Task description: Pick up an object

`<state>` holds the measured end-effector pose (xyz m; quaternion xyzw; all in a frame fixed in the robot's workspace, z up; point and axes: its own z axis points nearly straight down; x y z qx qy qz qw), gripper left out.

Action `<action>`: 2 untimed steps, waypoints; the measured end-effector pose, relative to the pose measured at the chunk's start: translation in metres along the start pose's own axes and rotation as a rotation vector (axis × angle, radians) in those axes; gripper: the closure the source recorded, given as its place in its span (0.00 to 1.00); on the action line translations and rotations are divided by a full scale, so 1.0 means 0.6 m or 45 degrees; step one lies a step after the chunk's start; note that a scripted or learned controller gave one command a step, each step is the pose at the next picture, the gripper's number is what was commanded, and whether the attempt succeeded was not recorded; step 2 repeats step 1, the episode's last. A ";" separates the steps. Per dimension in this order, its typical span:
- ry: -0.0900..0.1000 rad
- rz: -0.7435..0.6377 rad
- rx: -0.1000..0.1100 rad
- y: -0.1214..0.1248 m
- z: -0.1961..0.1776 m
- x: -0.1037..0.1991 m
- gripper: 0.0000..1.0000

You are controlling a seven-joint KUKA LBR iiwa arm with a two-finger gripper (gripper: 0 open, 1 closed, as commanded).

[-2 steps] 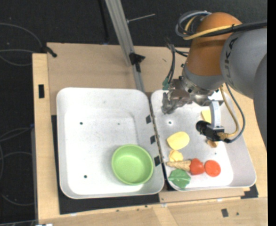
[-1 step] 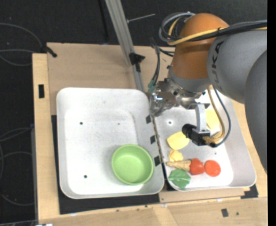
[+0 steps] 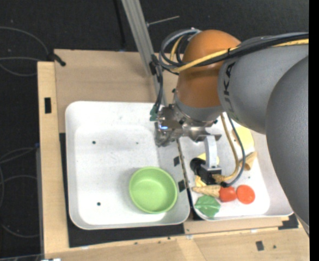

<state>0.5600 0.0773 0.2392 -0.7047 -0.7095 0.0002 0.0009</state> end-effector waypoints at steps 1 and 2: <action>0.002 0.006 -0.002 0.001 0.000 -0.003 0.00; 0.002 0.006 -0.002 0.001 0.000 -0.003 0.00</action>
